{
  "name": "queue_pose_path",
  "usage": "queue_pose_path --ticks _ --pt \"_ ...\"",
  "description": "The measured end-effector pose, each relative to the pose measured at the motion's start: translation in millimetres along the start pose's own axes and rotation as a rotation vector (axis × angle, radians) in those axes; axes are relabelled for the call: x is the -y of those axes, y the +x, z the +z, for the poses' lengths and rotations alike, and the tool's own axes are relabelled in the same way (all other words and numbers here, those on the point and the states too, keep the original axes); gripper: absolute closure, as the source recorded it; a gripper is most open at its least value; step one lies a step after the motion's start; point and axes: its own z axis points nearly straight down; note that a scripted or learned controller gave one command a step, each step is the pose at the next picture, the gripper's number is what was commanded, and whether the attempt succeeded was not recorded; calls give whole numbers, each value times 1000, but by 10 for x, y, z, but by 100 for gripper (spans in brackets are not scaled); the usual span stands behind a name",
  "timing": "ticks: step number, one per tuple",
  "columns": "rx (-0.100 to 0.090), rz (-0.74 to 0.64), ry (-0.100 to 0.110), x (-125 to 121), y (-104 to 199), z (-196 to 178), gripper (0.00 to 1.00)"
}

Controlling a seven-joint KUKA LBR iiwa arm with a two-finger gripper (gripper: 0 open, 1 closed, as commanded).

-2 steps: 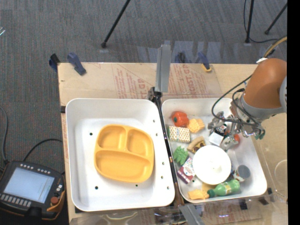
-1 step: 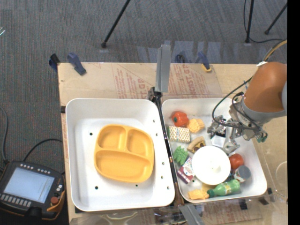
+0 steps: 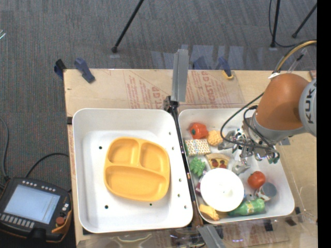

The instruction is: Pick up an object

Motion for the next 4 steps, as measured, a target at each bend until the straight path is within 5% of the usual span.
queue_pose_path --ticks 1,2,3,4 --pt "-6 94 -2 433 729 18 0" --pt "-5 75 -3 468 347 19 0" --pt "-1 -14 -3 572 -505 13 0" --pt "5 -14 -3 567 -524 -101 100"
